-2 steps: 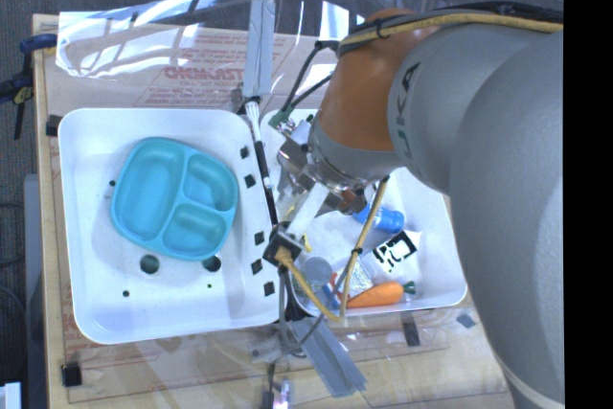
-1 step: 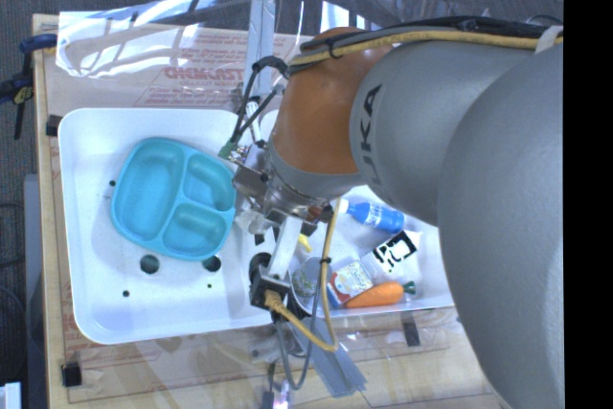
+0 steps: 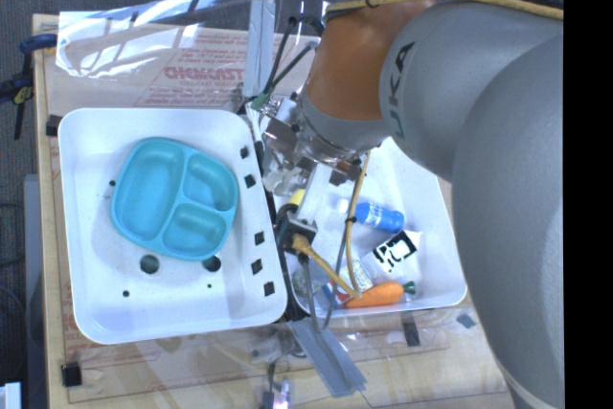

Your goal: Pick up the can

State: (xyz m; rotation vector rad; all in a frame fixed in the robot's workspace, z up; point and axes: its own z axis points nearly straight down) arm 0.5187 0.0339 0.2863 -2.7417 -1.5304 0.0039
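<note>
Two white bins [image 3: 86,302] sit on the tabletop, and I cannot tell the end effector [image 3: 287,170] state or spot the can among the right bin's clutter, so it should look first.

A light-blue plastic divided tray [image 3: 175,197] lies flat in the middle of the left shallow white bin [image 3: 81,292], its three compartments facing up. In the right shallow white bin [image 3: 442,275], an orange carrot-shaped toy [image 3: 378,295] rests along the near wall. Just above it sits a small black-and-white printed card [image 3: 396,250], and beside that a white tube with a blue cap [image 3: 380,217] lies on its side. Both bins stand on a wooden table [image 3: 163,354] covered with red-lettered clear plastic sheeting [image 3: 172,62].
</note>
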